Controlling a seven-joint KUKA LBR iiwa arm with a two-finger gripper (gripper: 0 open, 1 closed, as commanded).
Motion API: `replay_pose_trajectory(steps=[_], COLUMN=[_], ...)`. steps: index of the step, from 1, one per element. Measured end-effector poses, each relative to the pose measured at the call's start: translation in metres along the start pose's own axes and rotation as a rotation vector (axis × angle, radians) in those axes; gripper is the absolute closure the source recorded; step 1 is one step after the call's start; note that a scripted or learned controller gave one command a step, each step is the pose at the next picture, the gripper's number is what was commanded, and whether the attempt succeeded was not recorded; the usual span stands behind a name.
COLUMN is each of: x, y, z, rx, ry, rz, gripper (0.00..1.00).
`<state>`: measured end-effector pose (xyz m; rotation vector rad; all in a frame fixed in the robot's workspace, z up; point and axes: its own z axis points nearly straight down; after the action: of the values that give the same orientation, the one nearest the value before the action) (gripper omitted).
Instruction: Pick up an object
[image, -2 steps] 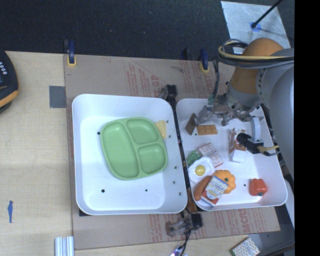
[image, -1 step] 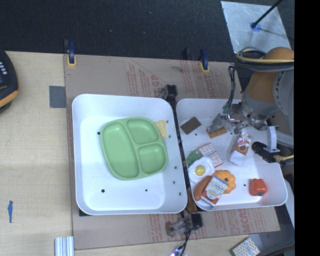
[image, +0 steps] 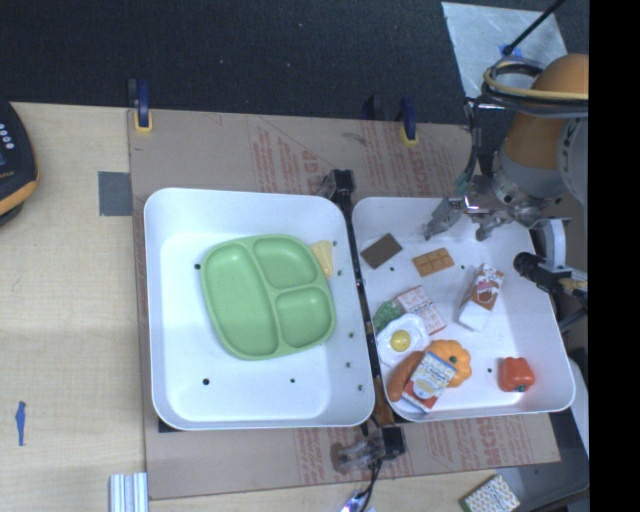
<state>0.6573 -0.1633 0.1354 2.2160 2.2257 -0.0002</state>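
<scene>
1. Your grey two-finger gripper (image: 462, 222) hangs over the far part of the right shallow white bin (image: 545, 325), near its back rim. The fingers (image: 438, 224) are spread apart, with nothing between them.
2. Candidate objects all lie in that right bin, nearer the camera than the gripper. A flat dark brown square piece (image: 380, 250) is just left of the gripper, and a tan cracker-like rectangle (image: 432, 263) lies close below it.
3. A small white carton with a red-brown top (image: 481, 297) lies tilted mid-bin. A small pink-and-white printed packet (image: 420, 308) sits to its left.
4. Along the near edge you have a toy fried egg (image: 401, 339), an orange pumpkin-shaped toy (image: 452, 358) with a printed packet (image: 431, 381) lying over it, and a small red pepper-like toy (image: 515, 374) well apart at the right.
5. The left shallow white bin (image: 175, 300) holds a pale green three-compartment plastic tray (image: 268, 296). A small yellow piece (image: 322, 257) touches the tray's right edge.
6. Both bins sit on a brown cardboard sheet (image: 250, 150) on the wooden bench (image: 60, 330).
</scene>
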Motion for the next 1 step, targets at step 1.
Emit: replay_pose_trajectory(steps=[1], x=[0.037], y=[-0.064], z=[0.0448], rx=[0.008], ry=[0.001], rz=[0.001], gripper=[0.0])
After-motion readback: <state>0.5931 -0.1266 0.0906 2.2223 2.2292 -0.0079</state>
